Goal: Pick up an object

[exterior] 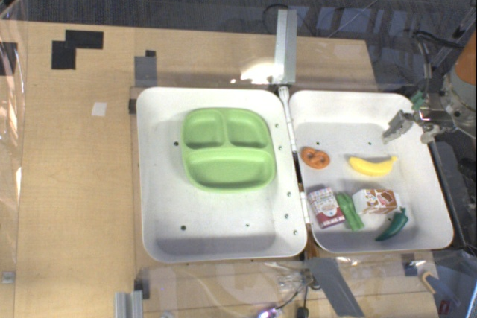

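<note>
Gripper sits over the right bin's far right part, above and right of the banana, not touching it. Jaw state cannot be told; nothing seen between them. Banana lies mid-bin. Orange pretzel-like item to its left. Along the near side: red-white carton, green stick, maybe a cucumber, white-brown carton, dark green pepper at the corner. Left bin holds a green divided tray, upright, near the centre.
</note>
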Controlling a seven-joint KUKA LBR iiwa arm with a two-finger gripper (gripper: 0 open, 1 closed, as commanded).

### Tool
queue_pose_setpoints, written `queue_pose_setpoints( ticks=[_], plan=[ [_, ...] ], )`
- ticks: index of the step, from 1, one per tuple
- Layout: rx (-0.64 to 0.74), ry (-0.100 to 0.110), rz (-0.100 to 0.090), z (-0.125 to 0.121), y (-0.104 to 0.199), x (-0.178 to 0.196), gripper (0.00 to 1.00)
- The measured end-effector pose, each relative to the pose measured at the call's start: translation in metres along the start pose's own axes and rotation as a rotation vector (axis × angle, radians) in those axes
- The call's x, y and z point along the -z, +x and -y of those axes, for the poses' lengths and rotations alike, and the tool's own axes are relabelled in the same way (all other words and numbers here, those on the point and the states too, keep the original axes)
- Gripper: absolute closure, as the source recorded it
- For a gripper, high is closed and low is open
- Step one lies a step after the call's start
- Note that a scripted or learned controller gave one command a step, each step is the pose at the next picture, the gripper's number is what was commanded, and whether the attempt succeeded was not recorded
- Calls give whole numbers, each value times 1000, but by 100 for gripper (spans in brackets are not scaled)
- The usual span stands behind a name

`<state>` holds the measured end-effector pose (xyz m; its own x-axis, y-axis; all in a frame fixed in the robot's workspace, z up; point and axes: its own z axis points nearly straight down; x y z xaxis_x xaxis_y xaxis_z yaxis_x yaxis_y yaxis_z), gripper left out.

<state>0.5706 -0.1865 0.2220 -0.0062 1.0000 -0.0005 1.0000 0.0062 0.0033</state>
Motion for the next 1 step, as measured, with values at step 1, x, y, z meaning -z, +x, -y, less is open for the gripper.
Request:
queue_pose_setpoints(
  ticks=[1],
  plan=[
    [101, -5, 1, -2, 19, -130, 0]
  ],
)
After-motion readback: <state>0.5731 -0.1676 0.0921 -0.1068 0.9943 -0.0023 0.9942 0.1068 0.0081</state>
